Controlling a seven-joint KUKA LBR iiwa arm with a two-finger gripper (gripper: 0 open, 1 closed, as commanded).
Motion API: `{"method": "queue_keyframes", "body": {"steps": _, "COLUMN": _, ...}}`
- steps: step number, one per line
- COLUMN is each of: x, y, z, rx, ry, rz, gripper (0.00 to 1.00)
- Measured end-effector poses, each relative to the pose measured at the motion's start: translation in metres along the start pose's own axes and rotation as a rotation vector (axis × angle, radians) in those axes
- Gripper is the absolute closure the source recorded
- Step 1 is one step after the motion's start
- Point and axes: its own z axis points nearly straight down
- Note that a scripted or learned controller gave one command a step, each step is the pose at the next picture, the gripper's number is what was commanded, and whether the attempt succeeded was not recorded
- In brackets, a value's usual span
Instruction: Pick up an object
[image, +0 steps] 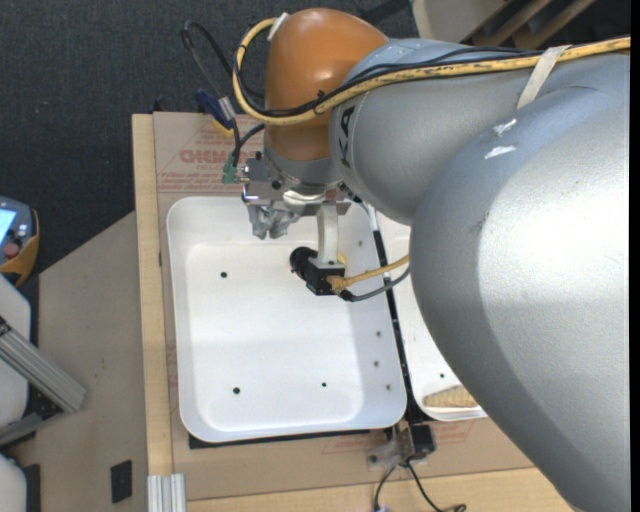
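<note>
My gripper (292, 228) hangs over the far part of the left bin (270, 400), close to its back wall. The grey arm with its orange band (310, 75) reaches in from the right and covers most of the right bin. A black part (312, 272) with a yellow cable sits just below the gripper, above the bin floor. I see no object in the gripper. A tan flat object (450, 400) lies at the near edge of the right bin (425, 360), half hidden under the arm.
Both bins rest on a cardboard sheet (150, 300) on the bench. A dark divider (395, 340) runs between the bins. A small clip and cables (410, 445) sit at the near edge.
</note>
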Motion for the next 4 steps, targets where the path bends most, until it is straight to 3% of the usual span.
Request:
{"method": "queue_keyframes", "body": {"steps": 1, "x": -0.029, "y": 0.042, "z": 0.004, "rx": -0.002, "ry": 0.001, "rz": -0.001, "gripper": 1.0}}
{"method": "queue_keyframes", "body": {"steps": 2, "x": -0.108, "y": 0.041, "z": -0.005, "rx": 0.002, "ry": -0.001, "rz": 0.003, "gripper": 1.0}}
{"method": "queue_keyframes", "body": {"steps": 3, "x": -0.087, "y": -0.022, "z": 0.005, "rx": 0.009, "ry": 0.002, "rz": -0.005, "gripper": 1.0}}
{"method": "queue_keyframes", "body": {"steps": 4, "x": -0.087, "y": -0.077, "z": -0.102, "rx": -0.008, "ry": 0.005, "rz": -0.006, "gripper": 1.0}}
